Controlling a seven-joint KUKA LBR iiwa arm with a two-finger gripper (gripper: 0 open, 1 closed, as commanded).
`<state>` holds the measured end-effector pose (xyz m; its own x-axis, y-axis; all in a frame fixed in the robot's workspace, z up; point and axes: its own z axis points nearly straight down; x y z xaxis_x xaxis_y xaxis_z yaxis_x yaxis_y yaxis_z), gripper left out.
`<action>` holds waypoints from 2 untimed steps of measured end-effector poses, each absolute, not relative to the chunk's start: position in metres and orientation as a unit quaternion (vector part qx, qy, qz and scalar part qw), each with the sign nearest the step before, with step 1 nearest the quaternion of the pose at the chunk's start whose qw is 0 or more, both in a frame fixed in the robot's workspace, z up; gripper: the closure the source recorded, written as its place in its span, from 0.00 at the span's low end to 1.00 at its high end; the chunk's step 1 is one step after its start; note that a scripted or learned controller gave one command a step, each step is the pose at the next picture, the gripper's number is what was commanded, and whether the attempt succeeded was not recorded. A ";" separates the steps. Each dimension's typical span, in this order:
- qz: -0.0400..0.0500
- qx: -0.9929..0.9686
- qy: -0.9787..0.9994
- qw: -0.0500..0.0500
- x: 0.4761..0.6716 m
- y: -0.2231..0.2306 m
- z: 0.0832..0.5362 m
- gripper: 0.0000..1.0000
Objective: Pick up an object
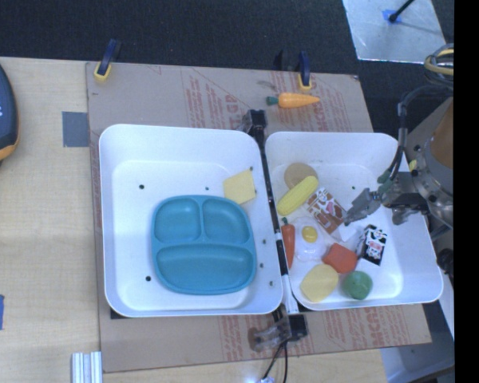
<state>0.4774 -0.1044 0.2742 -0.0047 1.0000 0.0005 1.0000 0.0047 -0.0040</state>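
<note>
White plastic on both sides: the left bin [112, 214] carries a blue divided plate [203, 246] across its middle and a pale yellow wedge [239, 187] up near its far right corner. The right bin [335, 144] is the crowded one. A corn cob [297, 195] lies against a tan disc [300, 172] by the far left corner, a small printed packet [327, 209] just beside it. An orange carrot [288, 244] runs along the left wall. Along the near edge sit a yellow lemon-like piece [319, 282], a red block [340, 257] and a green ball [357, 285], close together. A black-and-white carton [374, 244] stands by the right wall. The gripper [361, 207] hangs over the bin's middle, fingers spread, nothing between them. The arm is cut off at the right.
</note>
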 end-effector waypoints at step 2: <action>0.001 -0.706 -0.708 -0.001 0.564 -0.099 0.107 0.00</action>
<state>0.5638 -0.0987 0.1067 -0.0031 1.0000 -0.0031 1.0000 0.0031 0.0006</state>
